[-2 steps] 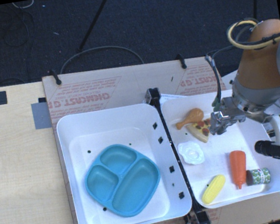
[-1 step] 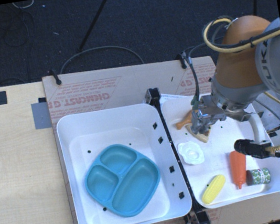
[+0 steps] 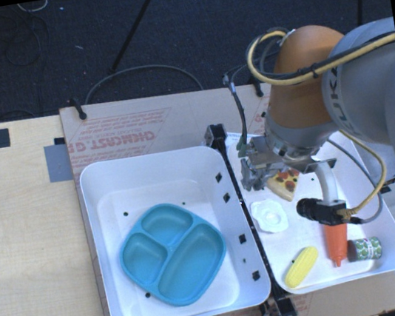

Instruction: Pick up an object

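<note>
The right bin (image 3: 393,252) holds several small toys. A pizza slice (image 3: 286,184) lies just below the arm's wrist. Toward the front of it are a white fried egg (image 3: 269,218), a yellow corn cob (image 3: 301,267), an orange carrot (image 3: 336,243) and a small green can (image 3: 364,248). My gripper (image 3: 255,172) hangs low over the back left of this bin, close to the divider and just left of the pizza slice. I see nothing between its fingers.
The left bin (image 3: 97,185) holds a blue divided plate (image 3: 172,254). A black clamp strip (image 3: 237,207) runs between the bins. A black plug on a yellow cable (image 3: 319,210) hangs over the right bin. The big grey arm (image 3: 367,95) covers that bin's back right.
</note>
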